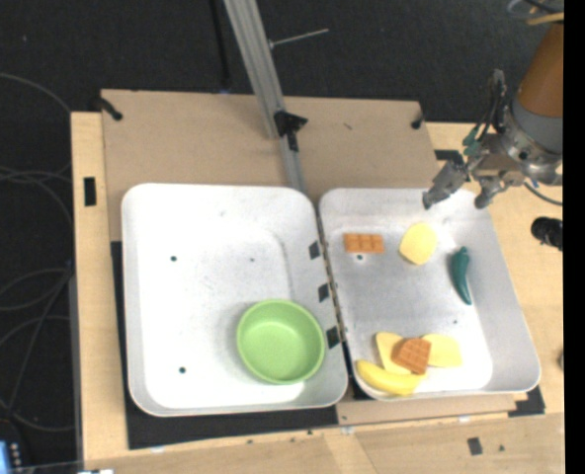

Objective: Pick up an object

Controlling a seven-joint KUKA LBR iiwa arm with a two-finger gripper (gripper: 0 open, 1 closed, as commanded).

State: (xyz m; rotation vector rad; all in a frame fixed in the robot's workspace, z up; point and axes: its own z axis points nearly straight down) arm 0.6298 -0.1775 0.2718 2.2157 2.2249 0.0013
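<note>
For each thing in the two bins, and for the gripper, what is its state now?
gripper: open, holding nothing, above the right bin's far edge
green bowl: upright, in the left bin
orange waffle block: lying flat, right bin
yellow lemon: resting alone
teal pepper: lying on its side
banana: lying at the near edge, touching the yellow and orange pieces

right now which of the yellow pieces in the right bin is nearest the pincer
The lone round yellow piece, just below the pincer near the bin's top. The other yellow pieces sit piled at the bottom edge.
</note>
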